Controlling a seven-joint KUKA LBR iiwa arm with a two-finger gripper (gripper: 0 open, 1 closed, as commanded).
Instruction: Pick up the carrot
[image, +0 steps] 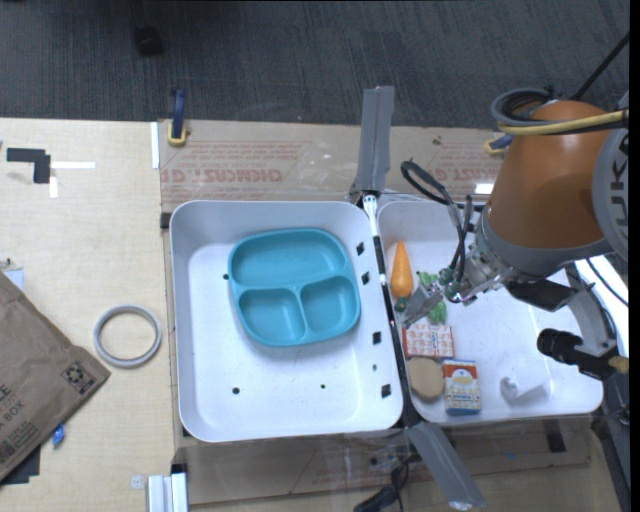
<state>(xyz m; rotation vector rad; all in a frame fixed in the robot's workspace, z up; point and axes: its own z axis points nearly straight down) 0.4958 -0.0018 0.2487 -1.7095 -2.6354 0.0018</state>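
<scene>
The gripper, its claw state impossible to tell, sits at four o'clock of the tapered orange carrot; approach squarely across its narrow width

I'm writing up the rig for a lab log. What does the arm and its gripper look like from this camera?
The arm shows a large rounded orange band above a grey wrist section. A yellowish hose and black cables loop around it, running down toward the gripper, a small metallic grey assembly with some green near it. A black cylindrical part sticks out lower down.
</scene>
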